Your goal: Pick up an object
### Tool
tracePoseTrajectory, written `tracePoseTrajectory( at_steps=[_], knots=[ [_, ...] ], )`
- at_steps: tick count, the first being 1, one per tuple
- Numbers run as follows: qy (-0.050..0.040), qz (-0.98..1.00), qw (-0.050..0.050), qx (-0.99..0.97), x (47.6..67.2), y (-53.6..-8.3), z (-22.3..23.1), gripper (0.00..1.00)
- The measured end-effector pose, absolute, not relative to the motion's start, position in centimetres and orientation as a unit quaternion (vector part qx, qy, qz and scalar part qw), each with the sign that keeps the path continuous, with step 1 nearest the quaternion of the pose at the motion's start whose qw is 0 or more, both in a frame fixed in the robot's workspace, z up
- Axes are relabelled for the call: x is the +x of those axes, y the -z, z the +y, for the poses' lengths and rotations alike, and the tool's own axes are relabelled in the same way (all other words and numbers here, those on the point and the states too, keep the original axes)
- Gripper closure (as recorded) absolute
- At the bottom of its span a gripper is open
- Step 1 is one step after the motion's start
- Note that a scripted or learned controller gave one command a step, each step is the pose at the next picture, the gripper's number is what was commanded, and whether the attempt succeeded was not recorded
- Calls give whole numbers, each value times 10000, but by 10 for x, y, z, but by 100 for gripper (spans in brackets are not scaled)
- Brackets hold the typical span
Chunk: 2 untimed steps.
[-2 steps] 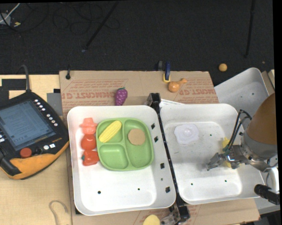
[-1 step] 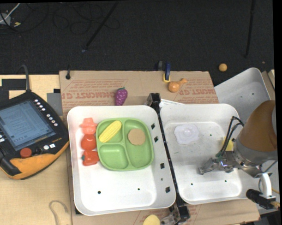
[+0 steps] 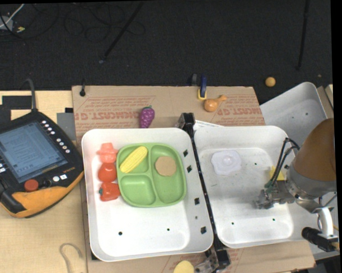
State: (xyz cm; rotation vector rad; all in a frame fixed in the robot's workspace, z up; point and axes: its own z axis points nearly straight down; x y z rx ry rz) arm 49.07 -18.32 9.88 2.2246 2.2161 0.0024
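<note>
Green tray (image 3: pixel 140 191), corn (image 3: pixel 132 158) left bin; clear lid (image 3: pixel 225 161) right.

The left bin (image 3: pixel 142 240) is crowded across its upper half: a green divided tray (image 3: pixel 145 190) carrying a corn cob (image 3: pixel 132 158) and a brown disc (image 3: pixel 166 166), with red and orange toys (image 3: pixel 107 172) just beside it on the left. Its lower half lies bare. In the right bin (image 3: pixel 241 228) a clear round lid (image 3: pixel 225 161) sits near the top middle, and the gripper (image 3: pixel 265 200) and arm occupy the right side; the lower left floor is open
</note>
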Motion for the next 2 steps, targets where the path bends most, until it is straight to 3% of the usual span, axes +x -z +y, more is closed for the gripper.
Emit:
tracePoseTrajectory(
  at_steps=[2],
  knots=[
    [-4, 7069, 7, 7073, 487, -203, -184, 100]
  ],
)
